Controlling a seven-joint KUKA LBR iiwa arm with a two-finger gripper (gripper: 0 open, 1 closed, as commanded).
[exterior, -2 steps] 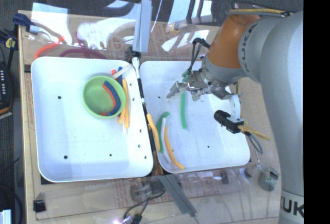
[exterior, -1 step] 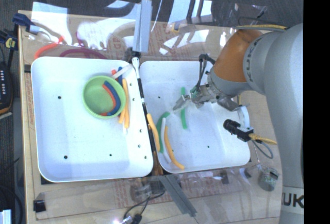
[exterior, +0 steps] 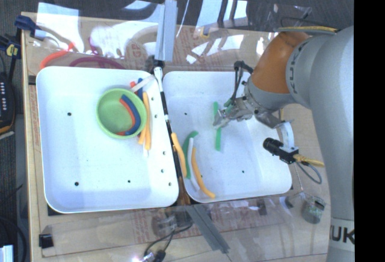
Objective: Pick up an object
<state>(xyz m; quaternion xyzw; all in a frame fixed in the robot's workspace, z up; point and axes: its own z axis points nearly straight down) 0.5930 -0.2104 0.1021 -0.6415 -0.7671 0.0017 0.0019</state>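
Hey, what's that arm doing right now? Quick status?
End effector low in right bin, at green sticks. No grasp visible. Green bowl sits in left bin.

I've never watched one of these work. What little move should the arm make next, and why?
Probably ease straight down. The gripper hangs in the right bin beside two green sticks, one above it, one below, and nothing shows between its fingers.
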